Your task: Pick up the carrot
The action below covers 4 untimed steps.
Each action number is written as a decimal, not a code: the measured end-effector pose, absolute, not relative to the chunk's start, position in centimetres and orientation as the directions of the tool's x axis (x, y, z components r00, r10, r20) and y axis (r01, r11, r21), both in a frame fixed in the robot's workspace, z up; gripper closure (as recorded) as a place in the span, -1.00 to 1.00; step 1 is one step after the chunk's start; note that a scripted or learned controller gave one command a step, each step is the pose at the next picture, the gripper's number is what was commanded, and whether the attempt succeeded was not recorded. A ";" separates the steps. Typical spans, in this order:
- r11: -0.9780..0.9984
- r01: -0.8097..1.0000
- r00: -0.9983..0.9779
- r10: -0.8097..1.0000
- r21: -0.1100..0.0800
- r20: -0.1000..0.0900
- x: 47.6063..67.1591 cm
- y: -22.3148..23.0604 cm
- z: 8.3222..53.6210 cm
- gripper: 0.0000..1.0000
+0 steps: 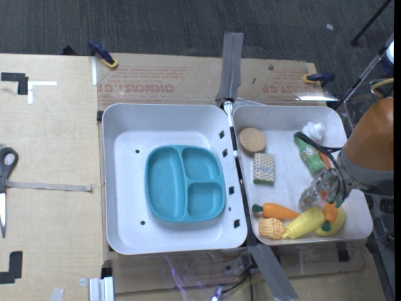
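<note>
The carrot (pixel 279 211), orange with a green stub at its left end, lies flat near the front of the right bin (pixel 288 115). It rests just above a corn cob (pixel 270 229) and a yellow squash (pixel 305 223). My gripper (pixel 322 195) hangs to the right of the carrot, over the squash's right end. It is open, with its fingers apart and no carrot between them. A small orange piece (pixel 329 213) shows just below the fingers. The orange band of the arm (pixel 376 137) covers the bin's right edge.
Also in the right bin are a round tan cookie (pixel 252 140), a speckled cracker block (pixel 264 168), a green bottle (pixel 309 153) and a white crumpled piece (pixel 314 130). The left bin (pixel 119 187) holds a teal divided plate (pixel 186 183). Scissors (pixel 5 168) lie on the bench at far left.
</note>
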<state>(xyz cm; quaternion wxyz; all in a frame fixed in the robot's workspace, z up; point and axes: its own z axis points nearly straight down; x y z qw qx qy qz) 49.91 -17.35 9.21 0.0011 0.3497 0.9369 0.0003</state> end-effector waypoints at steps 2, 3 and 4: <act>0.362 0.932 -0.362 0.932 0.001 -0.003 53.0 -16.5 21.8 1.00; 0.363 0.932 -0.363 0.932 0.001 -0.003 53.0 -16.5 21.8 -1.00; 0.427 0.904 -0.427 0.904 0.000 -0.001 50.4 -22.2 11.2 -1.00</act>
